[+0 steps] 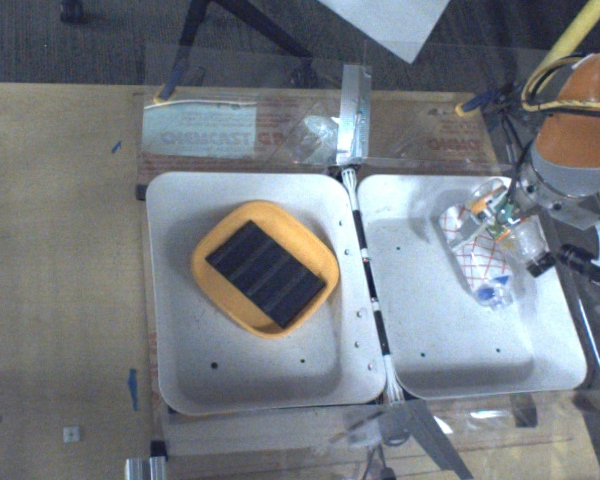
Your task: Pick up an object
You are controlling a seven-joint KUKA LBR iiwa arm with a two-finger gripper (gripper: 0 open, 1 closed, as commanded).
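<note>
hovering over the right bin, i am reaching in from the right edge with my gripper poised at the upper end of a clear plastic bottle. whether my jaws are apart or together, i cannot tell; glare and see-through plastic are blurring everything at the tip. trouble could be coming from that slick, crinkled shell: it may be slipping or rolling away if i am closing off centre, and its thin wall may be buckling and squirting free. the bottle is lying on its side in the upper right part of that bin, looking transparent, marked with thin red lines and a blue patch near its lower end. an orange pad with a dark ribbed top is sitting in the left bin, well apart from me.
</note>
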